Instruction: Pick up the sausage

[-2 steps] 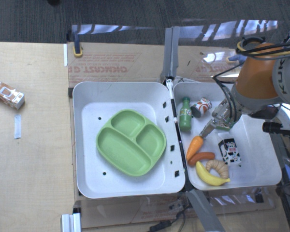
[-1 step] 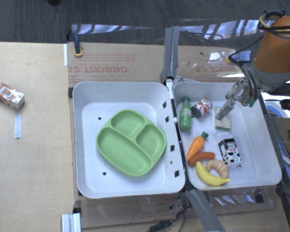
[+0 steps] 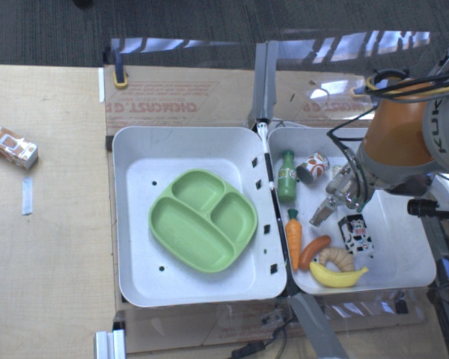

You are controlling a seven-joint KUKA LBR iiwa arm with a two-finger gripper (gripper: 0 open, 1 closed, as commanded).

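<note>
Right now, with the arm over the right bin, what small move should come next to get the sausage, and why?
Probably shift the gripper slightly toward the bin's near side and lower it. It hangs just above the sausage, which lies slanted between the carrot and the croissant, with nothing between its fingers.

A robotics lab, set up for pick-and-place trials.

A grey industrial arm with an orange band (image 3: 400, 137) reaches over two shallow white plastic bins (image 3: 127, 223) on a pale wooden bench (image 3: 45, 275), with flattened printed brown cardboard (image 3: 172, 96) behind them, grey metal framing (image 3: 266, 81) between, and dark carpet (image 3: 209, 6) beyond.
</note>
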